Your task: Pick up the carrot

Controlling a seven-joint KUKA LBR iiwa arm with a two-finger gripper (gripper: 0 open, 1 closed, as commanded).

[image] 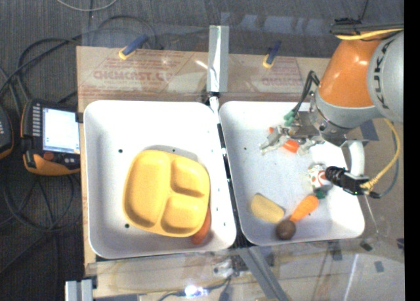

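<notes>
In right bin (249,162), near front-right corner: carrot (305,208), tapered orange, green stub up-right, long axis diagonal. Gripper (283,140) hovers near bin's back half, well apart; carrot lies toward front edge, slightly right of it. Finger spread: cannot tell. Pale smooth potato-like lump (267,208) and round brown item (285,229) sit beside carrot tip. Yellow plastic compartment tray (168,191) in left bin.

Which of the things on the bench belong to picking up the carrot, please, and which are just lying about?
Belongs to the job:
carrot, in the right bin
gripper, above that bin's far side

Just lying about:
yellow divided tray in the left bin
pale yellow piece
brown round piece
small white and red item
</notes>
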